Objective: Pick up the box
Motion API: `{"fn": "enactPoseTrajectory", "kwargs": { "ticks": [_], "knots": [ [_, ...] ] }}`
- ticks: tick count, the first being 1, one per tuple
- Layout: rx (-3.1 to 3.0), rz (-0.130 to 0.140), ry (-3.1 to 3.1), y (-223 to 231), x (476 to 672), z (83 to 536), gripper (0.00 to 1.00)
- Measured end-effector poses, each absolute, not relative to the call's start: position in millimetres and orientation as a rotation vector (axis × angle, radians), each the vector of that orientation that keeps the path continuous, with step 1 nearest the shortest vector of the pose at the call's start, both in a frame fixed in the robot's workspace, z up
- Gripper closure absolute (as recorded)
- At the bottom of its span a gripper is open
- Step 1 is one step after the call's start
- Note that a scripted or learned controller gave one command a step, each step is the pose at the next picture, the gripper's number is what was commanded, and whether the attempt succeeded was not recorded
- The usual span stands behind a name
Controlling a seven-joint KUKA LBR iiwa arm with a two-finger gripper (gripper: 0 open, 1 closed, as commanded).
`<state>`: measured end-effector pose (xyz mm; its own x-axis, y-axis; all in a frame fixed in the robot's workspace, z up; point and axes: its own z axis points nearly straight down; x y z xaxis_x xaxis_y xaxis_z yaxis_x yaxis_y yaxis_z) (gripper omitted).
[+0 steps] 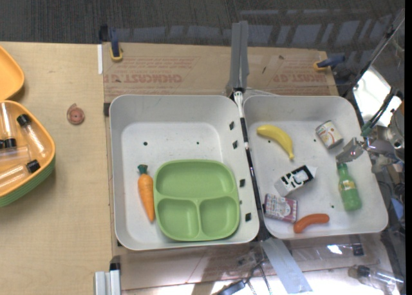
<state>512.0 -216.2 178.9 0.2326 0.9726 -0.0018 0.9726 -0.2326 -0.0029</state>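
Cardboard [219, 71] underlies both white bins [129, 158] beside a tan bench [51, 236], the claw's [351, 151] state indiscernible above the box [295, 180].

The bench [58, 223] carried two white bins side by side on brown cardboard [193, 71]: the left bin [129, 120] and the right bin [373, 223]. At its left edge sat a yellow tray [26, 158], a small round disc [76, 114] nearby.

Left bin [122, 158]: green divided plate [195, 200], carrot [146, 192] touching its left rim; right bin [373, 223]: banana [277, 138], can [328, 134], green bottle [348, 187], sausage [311, 222], pink packet [280, 207]; orange tray [22, 152] on worktop [58, 236] holds vials.
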Motion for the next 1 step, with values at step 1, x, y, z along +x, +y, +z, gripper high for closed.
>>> {"fn": "enactPoseTrajectory", "kwargs": {
  "ticks": [1],
  "knots": [
    [-2.415,0.004,-2.009,-215.9,528.5,217.1,0.00]
  ]
}}
